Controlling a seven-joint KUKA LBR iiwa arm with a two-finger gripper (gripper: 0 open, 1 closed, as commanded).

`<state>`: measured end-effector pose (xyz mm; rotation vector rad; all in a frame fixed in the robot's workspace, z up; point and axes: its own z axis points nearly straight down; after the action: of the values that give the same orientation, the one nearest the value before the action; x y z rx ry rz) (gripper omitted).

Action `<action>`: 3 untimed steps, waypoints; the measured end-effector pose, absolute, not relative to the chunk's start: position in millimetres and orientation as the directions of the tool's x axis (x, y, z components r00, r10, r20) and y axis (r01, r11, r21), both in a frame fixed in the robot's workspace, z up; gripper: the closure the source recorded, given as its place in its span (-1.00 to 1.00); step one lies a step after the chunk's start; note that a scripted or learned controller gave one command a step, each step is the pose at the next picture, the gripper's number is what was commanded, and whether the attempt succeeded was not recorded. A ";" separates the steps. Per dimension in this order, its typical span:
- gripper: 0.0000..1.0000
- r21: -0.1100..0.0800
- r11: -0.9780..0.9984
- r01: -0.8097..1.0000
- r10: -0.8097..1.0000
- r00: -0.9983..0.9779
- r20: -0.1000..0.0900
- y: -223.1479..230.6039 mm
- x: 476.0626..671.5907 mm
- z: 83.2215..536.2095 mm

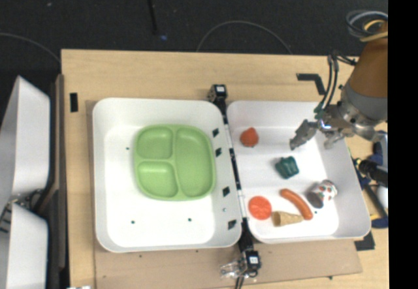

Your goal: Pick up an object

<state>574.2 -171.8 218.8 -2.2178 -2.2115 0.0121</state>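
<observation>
Nearest us, at the bench's near edge, sits a small black-and-metal clamp in the gap between the two bins.

We work left to right from there. Left bin: white, shallow, holding a green divided plate near its centre, three compartments, lying flat. We see nothing resting on the plate.

Right bin: white, touching the left one along the middle seam. Far-left corner has a small orange-red ball. Near-left corner has a flat orange-red disc. Just right of the disc lies a tan cone-shaped piece, and above it a red-orange sausage, tilted, its near end close to the cone. Mid-bin we note a dark green block, apart from the rest. Right of the sausage sits a grey and white object with red spots; we cannot tell what it is.

Gripper: over the far-right part of the right bin, above the green block and to its right. Fingers spread wide, one dark finger angled toward the left, the other toward the right wall. We see nothing between them and no contact with any object. The arm enters from the right, orange band above the wrist.
</observation>
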 end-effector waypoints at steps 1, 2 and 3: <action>-1.00 0.001 0.001 1.000 1.000 -0.001 -0.001 -171.3 577.0 226.9; -1.00 -0.005 -0.001 1.000 1.000 0.001 -0.001 -171.5 569.7 165.7; -1.00 -0.004 -0.004 1.000 1.000 0.004 -0.001 -164.1 566.8 106.6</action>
<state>566.8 -164.1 106.6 -2.2238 -2.2159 0.0050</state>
